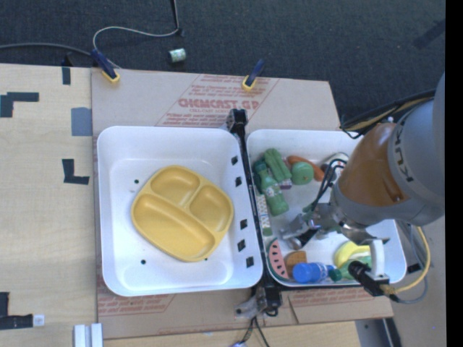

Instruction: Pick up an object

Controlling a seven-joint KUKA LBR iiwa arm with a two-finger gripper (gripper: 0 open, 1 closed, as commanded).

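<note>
The right bin holds several small toys: a green bottle-like piece, an orange carrot, a watermelon slice, a small brown piece, a blue bottle and a yellow banana. My gripper hangs low over the middle of this bin, just above the brown piece and right of the green piece. The grey arm with its orange band covers the bin's right half. I see nothing clearly held.
In the left bin lies a yellow divided plate. Both bins rest on a cardboard sheet held by yellow clamps. Black cables run by the arm's wrist.
</note>
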